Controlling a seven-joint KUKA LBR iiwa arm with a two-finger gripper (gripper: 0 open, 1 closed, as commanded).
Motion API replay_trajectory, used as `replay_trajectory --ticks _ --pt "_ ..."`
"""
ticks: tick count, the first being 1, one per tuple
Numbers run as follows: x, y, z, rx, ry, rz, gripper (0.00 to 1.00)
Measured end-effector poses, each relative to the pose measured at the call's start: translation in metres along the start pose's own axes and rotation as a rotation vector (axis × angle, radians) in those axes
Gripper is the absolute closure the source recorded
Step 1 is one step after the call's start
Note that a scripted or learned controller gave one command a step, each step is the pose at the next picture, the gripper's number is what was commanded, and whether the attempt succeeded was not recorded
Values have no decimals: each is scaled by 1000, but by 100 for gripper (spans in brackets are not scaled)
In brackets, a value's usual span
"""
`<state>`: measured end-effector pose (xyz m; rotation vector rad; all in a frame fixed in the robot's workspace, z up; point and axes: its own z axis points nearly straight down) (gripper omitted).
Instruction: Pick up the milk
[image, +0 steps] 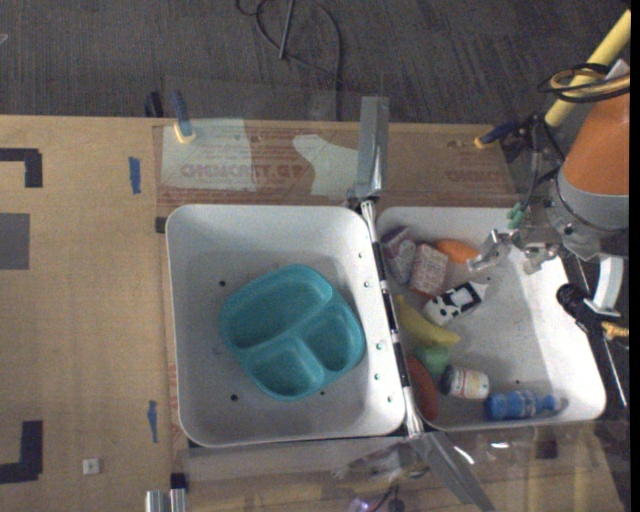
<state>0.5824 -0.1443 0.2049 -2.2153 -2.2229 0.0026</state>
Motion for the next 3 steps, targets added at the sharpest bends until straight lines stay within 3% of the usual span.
replay_trajectory --ticks 1,2,3 --pt "40 -13 101 -2 -1 -37 0" --pt "37 -14 92 0 -1 -30 100" --pt "98 26 21 0 -1 21 100"
